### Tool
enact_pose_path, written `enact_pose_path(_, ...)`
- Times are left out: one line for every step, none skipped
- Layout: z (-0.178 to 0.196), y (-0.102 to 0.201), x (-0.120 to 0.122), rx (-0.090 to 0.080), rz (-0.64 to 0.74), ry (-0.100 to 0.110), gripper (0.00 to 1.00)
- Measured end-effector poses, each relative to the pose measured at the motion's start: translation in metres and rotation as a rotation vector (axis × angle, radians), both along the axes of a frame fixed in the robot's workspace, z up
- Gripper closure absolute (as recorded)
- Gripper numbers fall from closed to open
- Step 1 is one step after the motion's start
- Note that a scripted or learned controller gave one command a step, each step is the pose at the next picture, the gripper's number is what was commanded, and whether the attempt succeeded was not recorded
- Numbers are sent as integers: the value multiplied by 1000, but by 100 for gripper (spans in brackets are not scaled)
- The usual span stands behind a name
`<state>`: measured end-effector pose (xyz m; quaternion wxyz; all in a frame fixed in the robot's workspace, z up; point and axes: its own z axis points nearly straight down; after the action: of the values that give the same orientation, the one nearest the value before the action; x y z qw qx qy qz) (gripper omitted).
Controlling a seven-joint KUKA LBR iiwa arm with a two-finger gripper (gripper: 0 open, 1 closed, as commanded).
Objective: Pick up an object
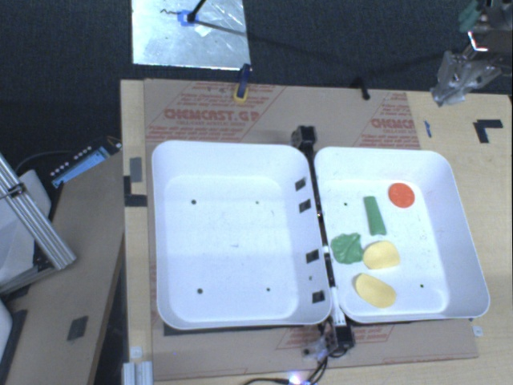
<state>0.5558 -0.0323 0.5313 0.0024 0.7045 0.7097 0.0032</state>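
Claw [463,74] hangs way off past the right bin [461,215], can't tell its state. Green stick [373,215] looks light and stiff, so pinch across its narrow middle.

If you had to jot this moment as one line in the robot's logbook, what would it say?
gripper: raised beyond right bin's far corner, holding nothing seen | right bin: orange disc, green stick, green leafy piece, two yellow pieces

A robotics lab: white bins [232,155] on a cardboard-covered bench [208,107], aluminium framing [32,223], loose cables [321,54].
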Motion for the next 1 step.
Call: enact_pose_path(5, 8, -72, 0, -1, 4, 100)
